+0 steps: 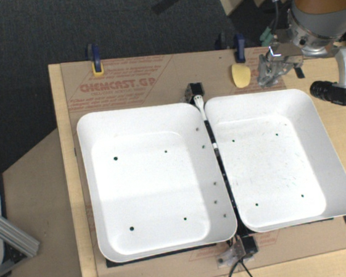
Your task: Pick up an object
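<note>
The gripper (269,71) hovers over the tabletop (154,81) beyond the right bin's (322,142) far rim; whether it is clenched cannot be told. A small pale-yellow object (241,75) lies just beside it, outside both bins.

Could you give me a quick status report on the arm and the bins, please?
Gripper above the bench behind the right bin. Small yellow object on the bench beside it, not held. Nothing blocking.

A small pale-yellow object (241,75), rounded and a little taller than wide, lies in the upper right of the frame. It rests on the brown board, just above the right bin's top-left corner, outside both bins.
</note>
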Controlling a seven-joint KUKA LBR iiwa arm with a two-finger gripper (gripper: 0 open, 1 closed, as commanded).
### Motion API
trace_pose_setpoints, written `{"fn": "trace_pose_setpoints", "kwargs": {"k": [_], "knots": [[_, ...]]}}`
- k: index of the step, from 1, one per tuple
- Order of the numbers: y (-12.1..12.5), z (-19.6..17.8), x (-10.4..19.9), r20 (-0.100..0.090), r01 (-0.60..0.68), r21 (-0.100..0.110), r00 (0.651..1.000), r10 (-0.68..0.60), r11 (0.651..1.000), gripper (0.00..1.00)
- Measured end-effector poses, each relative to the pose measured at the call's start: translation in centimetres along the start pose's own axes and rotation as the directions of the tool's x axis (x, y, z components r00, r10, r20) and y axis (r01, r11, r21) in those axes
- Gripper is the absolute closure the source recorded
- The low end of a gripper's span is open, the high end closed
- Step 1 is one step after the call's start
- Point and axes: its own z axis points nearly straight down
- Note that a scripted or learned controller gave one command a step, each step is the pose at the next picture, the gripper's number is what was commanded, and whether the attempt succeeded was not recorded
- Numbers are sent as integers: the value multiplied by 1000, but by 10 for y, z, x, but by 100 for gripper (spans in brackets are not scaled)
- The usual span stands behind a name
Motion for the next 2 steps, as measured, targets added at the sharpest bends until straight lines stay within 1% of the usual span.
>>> {"fn": "trace_pose_setpoints", "kwargs": {"k": [1, 2], "knots": [[31, 117, 75, -5, 7, 15, 1000, -7, 1000, 100], [30, 48, 109, -2, 4, -1, 1000, -4, 1000, 100]]}}
